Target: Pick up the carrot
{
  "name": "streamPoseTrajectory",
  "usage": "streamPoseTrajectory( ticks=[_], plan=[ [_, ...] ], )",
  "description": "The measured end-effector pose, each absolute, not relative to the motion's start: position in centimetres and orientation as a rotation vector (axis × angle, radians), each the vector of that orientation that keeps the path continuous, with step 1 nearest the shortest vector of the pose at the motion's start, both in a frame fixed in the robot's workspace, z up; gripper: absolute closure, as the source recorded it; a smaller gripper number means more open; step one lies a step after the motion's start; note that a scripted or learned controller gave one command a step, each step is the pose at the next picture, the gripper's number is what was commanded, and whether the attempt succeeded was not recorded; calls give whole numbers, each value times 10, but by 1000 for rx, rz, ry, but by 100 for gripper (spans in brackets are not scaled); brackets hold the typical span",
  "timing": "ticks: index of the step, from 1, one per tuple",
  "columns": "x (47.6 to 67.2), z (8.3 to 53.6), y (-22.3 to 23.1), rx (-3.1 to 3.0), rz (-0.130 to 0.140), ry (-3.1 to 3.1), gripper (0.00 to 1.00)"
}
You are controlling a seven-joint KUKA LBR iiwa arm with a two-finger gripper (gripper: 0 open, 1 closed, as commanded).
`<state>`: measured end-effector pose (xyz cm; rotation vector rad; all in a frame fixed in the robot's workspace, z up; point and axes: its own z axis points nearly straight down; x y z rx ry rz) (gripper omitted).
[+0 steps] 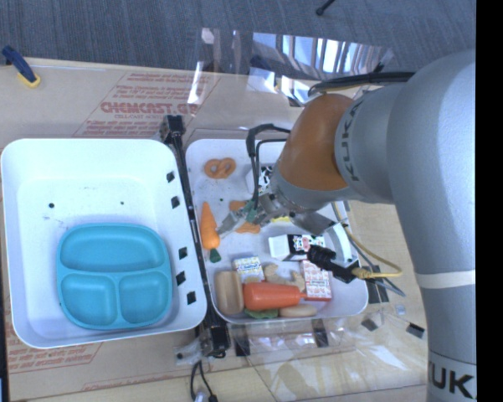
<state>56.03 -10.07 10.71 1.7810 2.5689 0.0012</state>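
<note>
Reaching in from the right of the camera view, the grey arm (418,182) with its orange band (318,145) bends down over the right bin (356,304), and it is the biggest thing on the worktop (92,103). Its gripper (244,216) hangs low over the middle of that bin; the fingers are small and partly blurred, so whether they are apart or together cannot be told, and nothing can be seen held between them.

Well to the gripper's left lies the left bin (84,162), with a blue divided plate (113,275) in its near half. The right bin touches it along a black-clipped edge.

Below the gripper, toward the near wall, lies a thick orange-red sausage-shaped toy (272,295), with a tan bread-like piece (228,291) just to its left. Two small red-and-white cartons sit there too, one (248,267) just above the sausage and one (317,281) at its right end.

The carrot (209,227) lies just left of the gripper, near but not touching it, slim and orange, running along the bin's left wall with its narrow end pointing away from the camera. Above the gripper, near the far wall, sits a small brown pretzel (220,168).
</note>
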Motion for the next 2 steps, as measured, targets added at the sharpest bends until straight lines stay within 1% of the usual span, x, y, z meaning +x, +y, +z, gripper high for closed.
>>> streamPoseTrajectory(
  ticks=[1, 2],
  plan=[
    [559, 115, -100, 1776, -3, 2579, 100],
    [556, 194, 4, 1860, 6, 2530, 100]
  ],
)
